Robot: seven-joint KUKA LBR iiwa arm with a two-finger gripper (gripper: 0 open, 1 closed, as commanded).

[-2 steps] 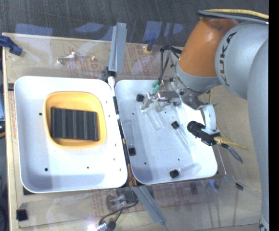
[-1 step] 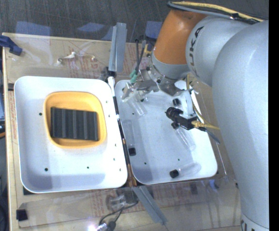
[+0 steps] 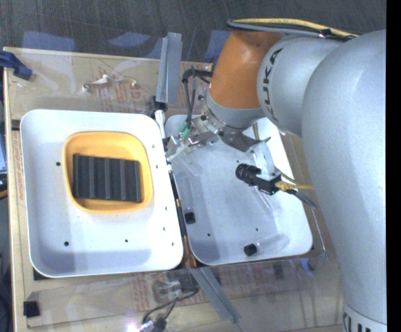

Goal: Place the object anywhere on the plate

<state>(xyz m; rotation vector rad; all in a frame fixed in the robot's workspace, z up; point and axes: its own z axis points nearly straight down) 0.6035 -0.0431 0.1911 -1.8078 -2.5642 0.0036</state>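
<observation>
A yellow plate (image 3: 105,142) with rounded corners lies in the left white bin (image 3: 83,251). On it rests a dark grey, ridged rectangular object (image 3: 108,178), lying flat and covering most of the plate's middle. My gripper (image 3: 181,141) hangs over the far left corner of the right white bin (image 3: 228,206), close to the wall between the two bins. It is apart from the plate and the dark object. The grey wrist and orange band above it hide much of the gripper.
Two small dark pieces (image 3: 189,218) (image 3: 250,250) lie in the right bin near its front. A black connector with a cable (image 3: 254,176) juts from the wrist. The arm's bulk covers the right side. Metal rails (image 3: 167,68) and clutter line the bench's back edge.
</observation>
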